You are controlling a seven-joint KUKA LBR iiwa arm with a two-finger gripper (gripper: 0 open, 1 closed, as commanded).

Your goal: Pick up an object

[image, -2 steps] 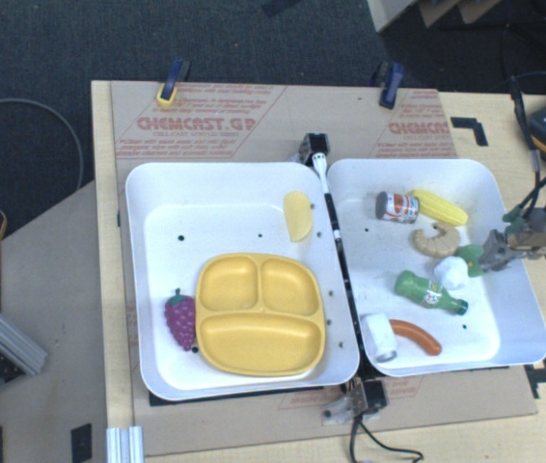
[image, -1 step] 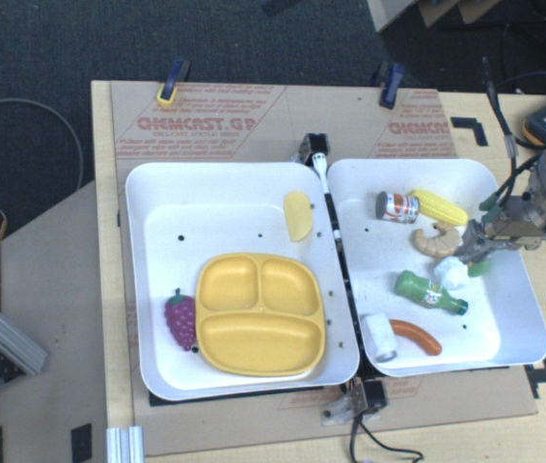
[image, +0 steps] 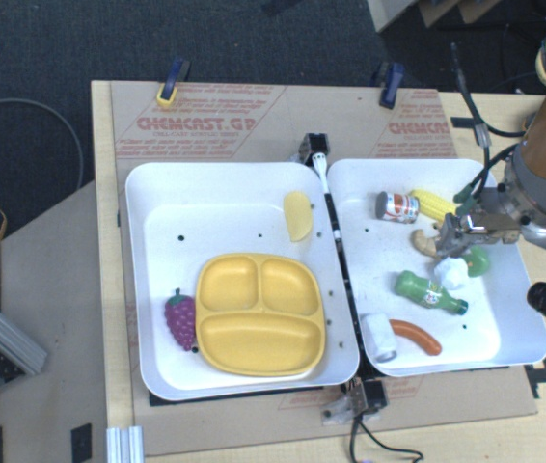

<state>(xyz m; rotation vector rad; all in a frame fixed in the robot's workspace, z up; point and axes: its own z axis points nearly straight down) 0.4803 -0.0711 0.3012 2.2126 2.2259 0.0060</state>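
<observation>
Hot dog (image: pixel 416 336) below gripper (image: pixel 456 244).

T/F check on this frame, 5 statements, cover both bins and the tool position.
1. The yellow divided plate sits in the left bin. True.
2. The bunch of purple grapes lies in the right bin. False: it lies in the left bin, beside the plate's left edge.
3. The tool is over the right bin. True, near the green bottle and the corn cob.
4. The orange hot dog rests on the yellow plate. False: it lies in the right bin, near its front edge.
5. The small can stands in a plate compartment. False: it lies in the right bin, left of the corn cob.
</observation>
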